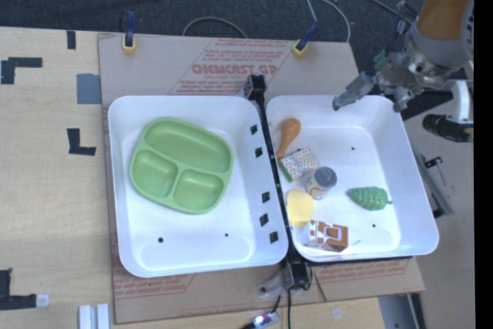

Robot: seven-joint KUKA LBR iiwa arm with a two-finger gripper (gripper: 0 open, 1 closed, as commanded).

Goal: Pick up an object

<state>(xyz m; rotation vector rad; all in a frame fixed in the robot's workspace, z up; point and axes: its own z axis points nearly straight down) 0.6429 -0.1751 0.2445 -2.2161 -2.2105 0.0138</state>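
My gripper (373, 99) hangs over the far edge of the right bin (412, 166), open, with nothing between its fingers. One finger (347, 99) points left and the other (399, 100) points down. Below it in the right bin lie an orange drumstick-shaped toy (288, 133), a patterned packet (299, 162), a small grey-topped can (321, 181), a yellow block (300, 206), a green bumpy bunch (370, 198) and a brown-and-white box (328, 235). All of them are apart from the gripper.
A green divided plate (181, 164) sits in the left bin (127, 243). A black divider (266, 166) runs between the bins. Two clamps (128, 35) (304, 38) hold the cardboard sheet at the back. Cables cross the dark floor behind.
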